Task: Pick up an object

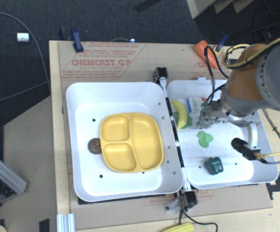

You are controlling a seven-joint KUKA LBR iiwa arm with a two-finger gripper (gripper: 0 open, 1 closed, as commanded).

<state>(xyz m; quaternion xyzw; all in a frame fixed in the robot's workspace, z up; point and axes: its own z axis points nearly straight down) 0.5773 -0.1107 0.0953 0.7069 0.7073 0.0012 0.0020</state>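
Note:
In the right bin (236,177) lie a yellow banana-shaped toy (180,114) against the left wall, a light green leaf-shaped piece (205,138) in the middle, and a dark green round object (214,166) nearer the front. My gripper (206,121) hangs low over the bin's back left part, between the banana and the leaf piece, just above the leaf. A whitish packet (194,104) lies behind it, partly hidden by the wrist. I see nothing held.
The left bin (82,100) holds a yellow three-compartment tray (130,142) and a small brown round object (95,146) at the tray's left. The arm's orange band (244,79) and grey body cover the right bin's back right. Clamps and cables sit along the bench edges.

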